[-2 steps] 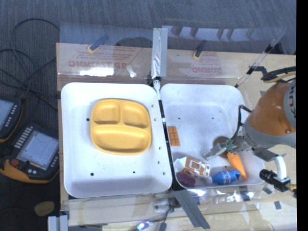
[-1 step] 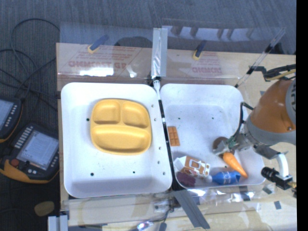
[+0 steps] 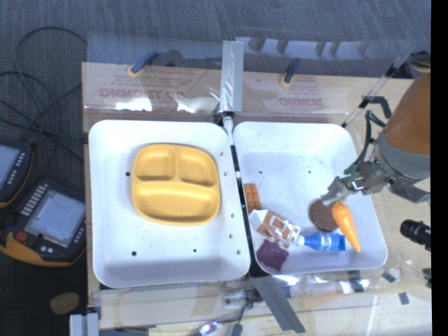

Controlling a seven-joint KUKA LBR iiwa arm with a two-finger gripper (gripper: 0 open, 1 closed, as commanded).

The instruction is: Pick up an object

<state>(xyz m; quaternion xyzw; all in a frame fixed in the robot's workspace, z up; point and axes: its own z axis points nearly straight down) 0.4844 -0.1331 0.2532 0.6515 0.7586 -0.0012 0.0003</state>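
Hovering at the frame's lower right, your pincer (image 3: 341, 189) sits above the carrot (image 3: 347, 225) for a grab; whether it's spread you cannot tell.

Faint red print, too blurred to read

Red lettering runs across the board (image 3: 140, 86) at 12 o'clock of the left bin (image 3: 112, 257), and again on the board's right half (image 3: 301, 98) at 12 o'clock of the right bin (image 3: 301, 142); it looks reversed or inverted and no word can be made out. The small carton (image 3: 278, 228) and the bottle (image 3: 323, 242) carry markings too small to read.
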